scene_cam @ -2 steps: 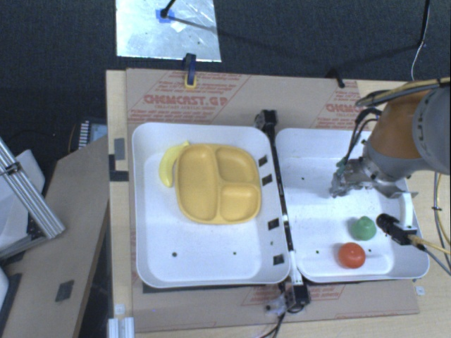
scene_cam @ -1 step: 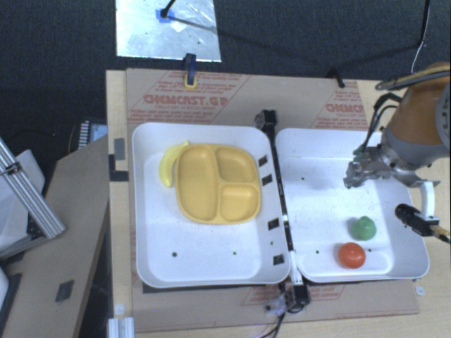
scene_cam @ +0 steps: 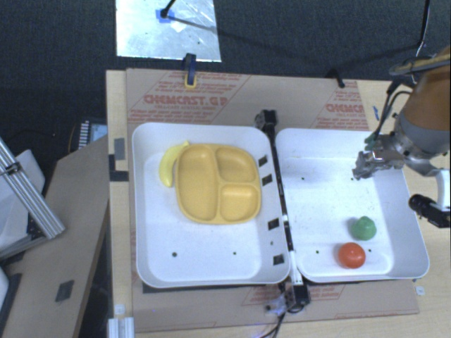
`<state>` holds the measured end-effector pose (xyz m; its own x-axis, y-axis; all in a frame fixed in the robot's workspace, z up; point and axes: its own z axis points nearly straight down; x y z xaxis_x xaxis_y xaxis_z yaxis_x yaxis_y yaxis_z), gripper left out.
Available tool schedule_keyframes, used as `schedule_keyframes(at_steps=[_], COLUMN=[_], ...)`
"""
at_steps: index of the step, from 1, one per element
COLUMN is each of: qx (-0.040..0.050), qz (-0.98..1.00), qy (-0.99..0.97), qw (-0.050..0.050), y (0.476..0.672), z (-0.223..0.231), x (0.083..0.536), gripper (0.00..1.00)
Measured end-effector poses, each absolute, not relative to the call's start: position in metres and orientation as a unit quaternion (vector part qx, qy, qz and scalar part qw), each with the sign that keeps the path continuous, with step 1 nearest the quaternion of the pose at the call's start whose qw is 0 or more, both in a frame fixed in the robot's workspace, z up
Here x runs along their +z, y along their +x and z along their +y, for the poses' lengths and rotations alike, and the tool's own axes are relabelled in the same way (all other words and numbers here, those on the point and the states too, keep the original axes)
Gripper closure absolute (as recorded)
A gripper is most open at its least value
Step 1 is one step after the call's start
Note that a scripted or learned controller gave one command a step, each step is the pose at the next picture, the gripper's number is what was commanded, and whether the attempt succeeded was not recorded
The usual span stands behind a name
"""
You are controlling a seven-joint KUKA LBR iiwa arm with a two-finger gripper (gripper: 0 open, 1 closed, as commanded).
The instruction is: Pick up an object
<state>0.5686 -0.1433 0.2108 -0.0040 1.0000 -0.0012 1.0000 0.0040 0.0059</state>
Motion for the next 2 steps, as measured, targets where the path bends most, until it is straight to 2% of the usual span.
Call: schedule_keyframes(at_steps=[2], qx=[0.0013], qz=[0.709], qy=[0.705], qw=[0.002], y=[0.565], z=[-0.145], x=[0.285], gripper=[1.0])
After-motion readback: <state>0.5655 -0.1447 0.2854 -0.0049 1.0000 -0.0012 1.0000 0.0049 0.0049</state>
